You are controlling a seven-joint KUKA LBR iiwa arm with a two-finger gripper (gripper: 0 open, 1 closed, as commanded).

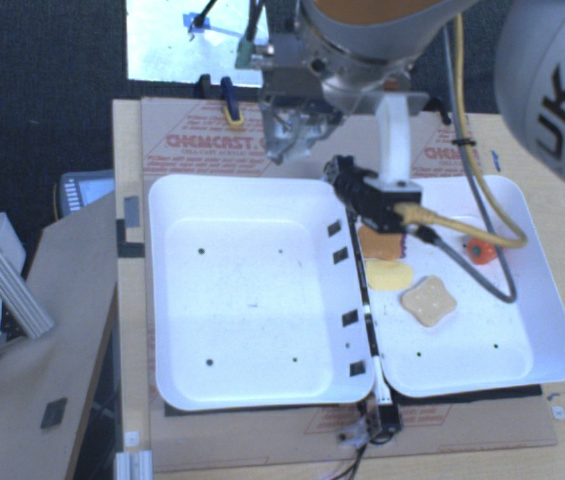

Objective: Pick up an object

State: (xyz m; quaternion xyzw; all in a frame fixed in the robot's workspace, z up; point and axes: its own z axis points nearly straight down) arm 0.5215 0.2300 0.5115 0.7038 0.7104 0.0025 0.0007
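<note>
Approach step: your gripper (pixel 297 136) hovers at 12 o'clock, grip state unreadable. Next, reach the tan rounded-square pad (pixel 429 300) at 4 o'clock.

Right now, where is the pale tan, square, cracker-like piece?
The tan square piece lies in the camera view's right-hand white bin, just lower-right of the flat yellow disc.
</note>
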